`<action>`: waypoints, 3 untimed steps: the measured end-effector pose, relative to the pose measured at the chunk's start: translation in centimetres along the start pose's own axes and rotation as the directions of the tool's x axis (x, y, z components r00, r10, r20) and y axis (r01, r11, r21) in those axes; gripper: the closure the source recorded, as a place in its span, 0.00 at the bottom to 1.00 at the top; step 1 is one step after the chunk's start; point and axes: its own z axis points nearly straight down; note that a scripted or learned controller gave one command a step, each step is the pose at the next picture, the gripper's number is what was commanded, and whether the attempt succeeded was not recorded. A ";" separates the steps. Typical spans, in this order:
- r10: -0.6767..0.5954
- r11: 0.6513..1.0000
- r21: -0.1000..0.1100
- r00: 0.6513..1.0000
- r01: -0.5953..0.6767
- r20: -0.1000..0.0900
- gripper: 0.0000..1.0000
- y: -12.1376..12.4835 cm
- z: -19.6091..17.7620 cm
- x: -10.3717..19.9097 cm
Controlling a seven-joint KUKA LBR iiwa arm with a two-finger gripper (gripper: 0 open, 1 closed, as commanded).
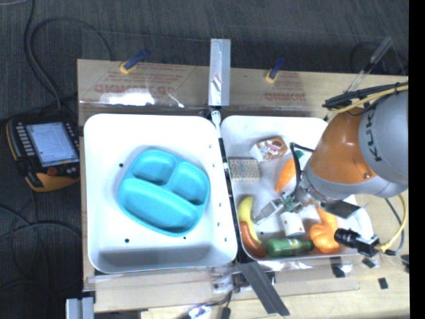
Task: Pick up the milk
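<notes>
Arm: the grey KUKA arm (372, 155) with its orange band reaches in from the right and hangs over the right bin, covering much of that bin's right half.
Gripper: the gripper (277, 207) is low in the right bin, among the items, pointing toward the left.
Fingers: one metal finger (264, 211) stretches left toward the banana; from this angle I cannot tell whether the fingers are released or clenched, and nothing is visibly between them.
Milk: the small white milk bottle (293, 224) lies in the near part of the right bin, just beside the gripper on its near right side, touching or nearly touching the green bottle below it.
Green bottle: a green bottle (289, 246) lies on its side along the near wall of the right bin.
Banana: a yellow banana (246, 209) lies left of the gripper, near the divider between the bins.
Red item: a red curved piece (250, 240) lies at the near left corner, beside the green bottle.
Orange item: an orange toy (323, 234) lies right of the milk, partly under the arm.
Far items: a brown and white packet (270, 149) and a speckled sponge (244, 169) lie in the far left part of the right bin (232, 128).
Left bin: the left bin (99, 178) holds a blue divided tray (164, 190) at its middle.
Surroundings: a teach pendant (43, 148) lies on the floor, far left.
</notes>
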 end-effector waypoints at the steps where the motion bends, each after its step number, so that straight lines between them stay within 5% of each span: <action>1: 0.000 1.000 0.000 1.000 0.000 0.000 0.00 0.0 0.0 0.0; 2: -0.070 0.997 -0.015 0.997 0.071 0.021 0.00 -0.9 0.3 1.3; 3: -0.138 0.990 -0.014 0.990 0.139 0.022 0.00 -0.8 0.2 1.5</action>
